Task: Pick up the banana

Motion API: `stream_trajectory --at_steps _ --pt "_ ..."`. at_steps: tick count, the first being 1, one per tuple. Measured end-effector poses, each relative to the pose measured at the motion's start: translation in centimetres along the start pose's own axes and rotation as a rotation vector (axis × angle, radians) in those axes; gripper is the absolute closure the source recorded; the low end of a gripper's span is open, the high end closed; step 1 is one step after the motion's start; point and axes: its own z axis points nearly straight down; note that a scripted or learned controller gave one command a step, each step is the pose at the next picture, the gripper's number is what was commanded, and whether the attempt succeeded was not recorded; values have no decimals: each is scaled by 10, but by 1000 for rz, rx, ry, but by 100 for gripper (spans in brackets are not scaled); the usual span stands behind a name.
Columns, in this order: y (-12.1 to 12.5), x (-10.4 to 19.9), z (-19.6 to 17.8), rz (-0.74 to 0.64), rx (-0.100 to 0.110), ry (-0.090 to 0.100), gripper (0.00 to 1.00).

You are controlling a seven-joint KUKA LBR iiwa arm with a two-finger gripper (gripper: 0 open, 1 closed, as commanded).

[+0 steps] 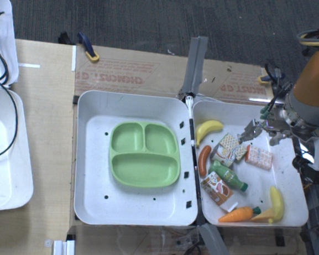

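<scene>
Fingers (252,132) of the gripper (263,133) are spread apart with nothing between them, poised over the upper middle of the right bin (301,192). Below and left of them, the banana (206,129) lies at that bin's upper left corner, near the sausage (203,160). A second yellow fruit (276,203) rests at lower right beside the carrot (235,214). At frame centre, the left bin (87,162) holds a green divided plate (144,154).
</scene>
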Motion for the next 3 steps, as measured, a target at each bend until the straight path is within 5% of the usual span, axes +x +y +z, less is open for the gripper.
stream_trajectory --at_steps 1,2,3 --pt "-93 -39 32 -132 -1 1 0" --pt "-94 -88 120 -153 0 7 0" --pt "-94 -89 114 -149 4 7 100"
